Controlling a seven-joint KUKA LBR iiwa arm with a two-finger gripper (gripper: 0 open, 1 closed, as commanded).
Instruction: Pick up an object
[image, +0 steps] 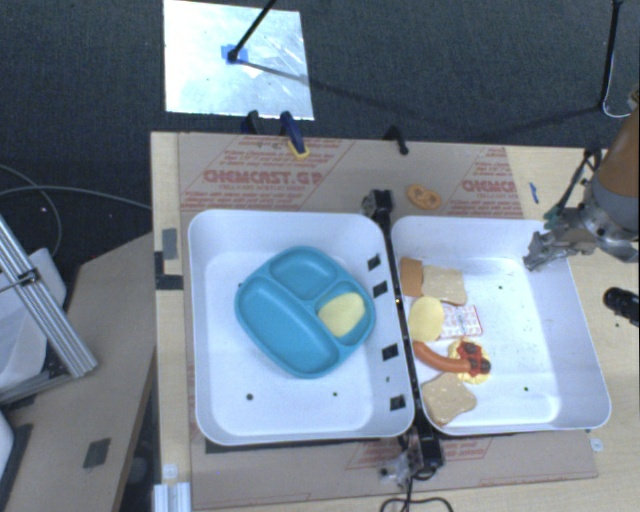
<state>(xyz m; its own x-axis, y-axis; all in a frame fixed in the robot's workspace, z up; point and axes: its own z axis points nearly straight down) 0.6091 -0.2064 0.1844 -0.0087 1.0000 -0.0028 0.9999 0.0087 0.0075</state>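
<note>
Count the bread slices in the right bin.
2. One bread slice lies at the bin's far left, beside an orange piece. The other lies near the front left corner, below the hot dog. More may be hidden underneath.

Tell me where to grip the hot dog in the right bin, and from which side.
Grip the hot dog across its narrow middle, coming straight down from above. It lies flat and long, with the pizza slice touching its right end, so the middle offers the freest sides.

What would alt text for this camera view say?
A robot gripper hovers over the right bin's far right corner, away from toy food clustered at its left side. The left bin holds a blue divided plate with a yellow piece.
</note>
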